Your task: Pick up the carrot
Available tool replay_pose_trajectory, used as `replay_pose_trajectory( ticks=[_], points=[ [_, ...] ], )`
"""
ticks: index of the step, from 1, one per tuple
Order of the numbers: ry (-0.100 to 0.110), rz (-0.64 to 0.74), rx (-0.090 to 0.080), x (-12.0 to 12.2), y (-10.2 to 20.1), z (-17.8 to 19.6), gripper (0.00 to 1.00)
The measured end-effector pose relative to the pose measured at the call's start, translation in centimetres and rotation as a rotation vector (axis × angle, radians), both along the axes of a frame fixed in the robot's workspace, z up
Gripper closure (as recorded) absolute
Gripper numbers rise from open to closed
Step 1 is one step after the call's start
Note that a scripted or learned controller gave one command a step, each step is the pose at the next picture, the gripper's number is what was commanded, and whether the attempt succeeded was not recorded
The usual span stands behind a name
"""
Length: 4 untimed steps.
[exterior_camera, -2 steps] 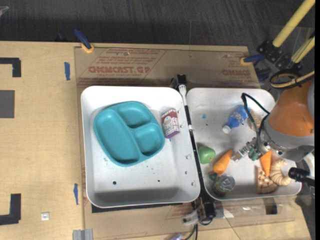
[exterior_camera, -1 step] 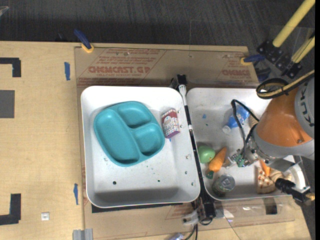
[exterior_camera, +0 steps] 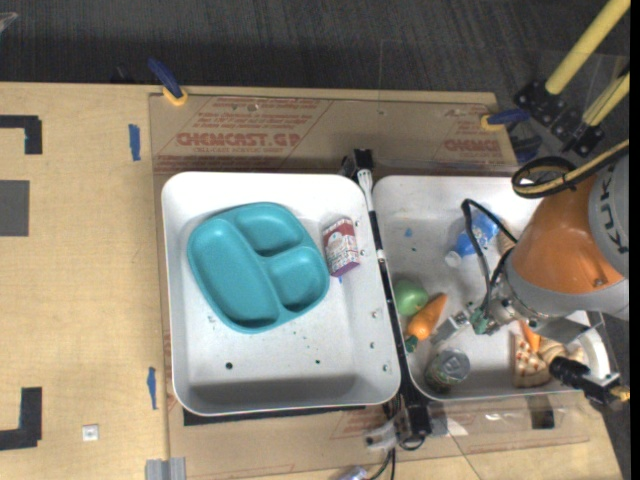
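Pincer [exterior_camera: 470, 320] hovering in right bin [exterior_camera: 430, 196], grip state untellable (fingers obscured) | carrot [exterior_camera: 428, 317] lying just left, beside green ball [exterior_camera: 409, 297]

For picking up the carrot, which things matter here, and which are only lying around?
For the job:
carrot, right bin
gripper, beside the carrot

Lying about:
green ball, touching the carrot
can
blue bottle
teal plate, left bin
small can, beside the plate
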State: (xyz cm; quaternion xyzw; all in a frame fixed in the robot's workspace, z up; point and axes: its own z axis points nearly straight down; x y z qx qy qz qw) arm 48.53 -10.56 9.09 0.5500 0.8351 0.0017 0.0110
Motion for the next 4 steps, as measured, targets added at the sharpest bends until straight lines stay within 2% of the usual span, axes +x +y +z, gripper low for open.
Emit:
replay_pose_trajectory(
  ticks=[1, 2, 3, 4],
  points=[
    [0.008, -0.121, 0.008, 5.5, 0.1, -0.1, 0.00],
    [0.009, -0.327, 0.011, 9.4, 0.2, -0.2, 0.00],
    [0.008, -0.628, 0.014, 13.5, 0.9, -0.2, 0.00],
    [0.029, -0.796, 0.016, 15.9, 0.1, -0.3, 0.00]
  ],
)
